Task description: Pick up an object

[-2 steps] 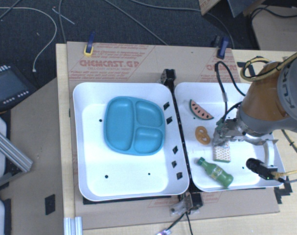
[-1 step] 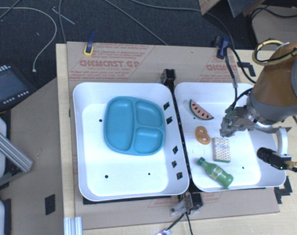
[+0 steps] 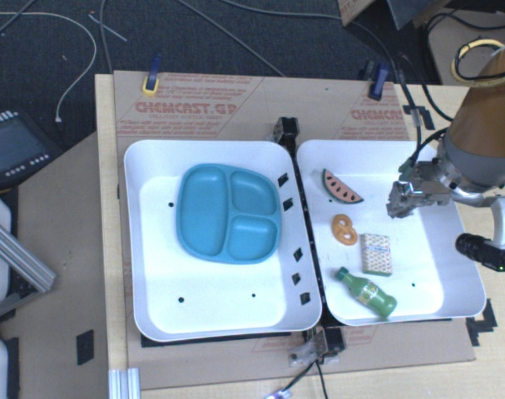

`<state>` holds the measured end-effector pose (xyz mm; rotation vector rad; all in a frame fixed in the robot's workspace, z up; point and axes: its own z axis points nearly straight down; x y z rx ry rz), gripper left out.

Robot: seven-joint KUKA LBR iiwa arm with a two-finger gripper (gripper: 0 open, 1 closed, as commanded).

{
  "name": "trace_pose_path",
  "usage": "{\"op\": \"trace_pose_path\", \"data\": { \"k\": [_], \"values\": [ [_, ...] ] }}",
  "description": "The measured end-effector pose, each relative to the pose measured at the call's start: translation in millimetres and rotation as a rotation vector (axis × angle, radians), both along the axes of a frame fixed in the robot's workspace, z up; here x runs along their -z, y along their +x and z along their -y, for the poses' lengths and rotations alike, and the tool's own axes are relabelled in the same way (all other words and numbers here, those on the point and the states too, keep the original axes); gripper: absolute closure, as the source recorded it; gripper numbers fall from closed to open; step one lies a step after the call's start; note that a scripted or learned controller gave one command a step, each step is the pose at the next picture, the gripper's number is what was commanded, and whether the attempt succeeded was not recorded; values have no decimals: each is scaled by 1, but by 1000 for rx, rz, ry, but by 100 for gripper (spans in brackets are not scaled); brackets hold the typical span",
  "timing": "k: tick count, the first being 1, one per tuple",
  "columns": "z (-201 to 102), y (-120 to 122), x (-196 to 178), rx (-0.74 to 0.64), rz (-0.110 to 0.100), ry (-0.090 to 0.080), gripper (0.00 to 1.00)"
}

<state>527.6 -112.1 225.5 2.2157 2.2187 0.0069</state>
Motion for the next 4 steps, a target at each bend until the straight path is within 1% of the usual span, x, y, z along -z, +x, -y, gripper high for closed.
{"op": "trace_pose_path", "data": {
  "k": [1, 2, 4],
  "values": [
    [0, 0, 21, 1, -11, 3, 100],
    [-53, 6, 26, -4, -10, 4, 100],
    [-157, 37, 33, -4, -6, 3, 100]
  ]
}}
